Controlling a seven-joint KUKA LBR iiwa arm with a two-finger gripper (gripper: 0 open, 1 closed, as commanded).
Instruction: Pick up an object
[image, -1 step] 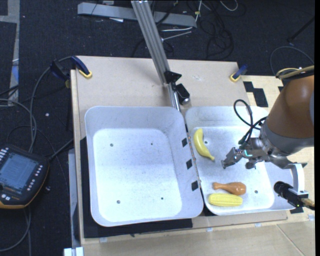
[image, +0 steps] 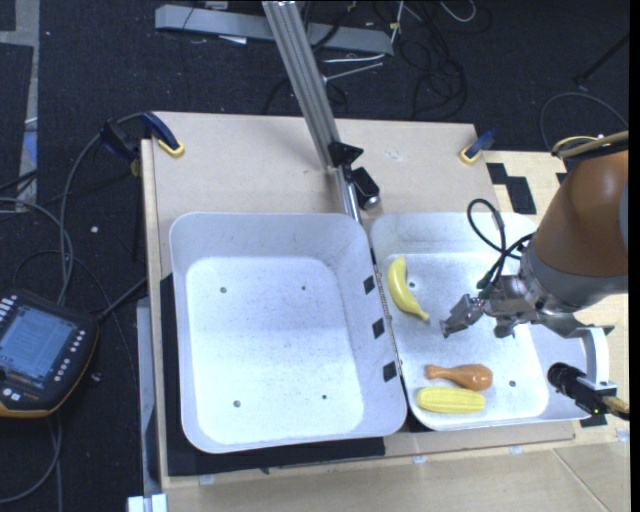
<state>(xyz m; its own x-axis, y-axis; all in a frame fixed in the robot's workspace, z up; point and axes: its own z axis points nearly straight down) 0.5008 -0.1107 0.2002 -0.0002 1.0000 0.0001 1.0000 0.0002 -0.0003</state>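
Observation:
In the right bin (image: 440, 240) lie three toy foods. A yellow banana (image: 402, 288) rests near the bin's left wall. An orange-brown chicken drumstick (image: 462, 376) lies toward the front, and a yellow corn cob (image: 451, 401) lies just in front of it. My gripper (image: 462, 317) hangs over the middle of the right bin, to the right of the banana's lower end and above the drumstick. Nothing shows between its fingers. The arm's orange band (image: 598, 215) covers the bin's right side.
The left bin (image: 200, 245) sits beside the right one, with black clips along the shared wall. A slanted metal pole (image: 318, 110) comes down to the bins' back junction. A teach pendant (image: 35, 350) lies off the bench at left.

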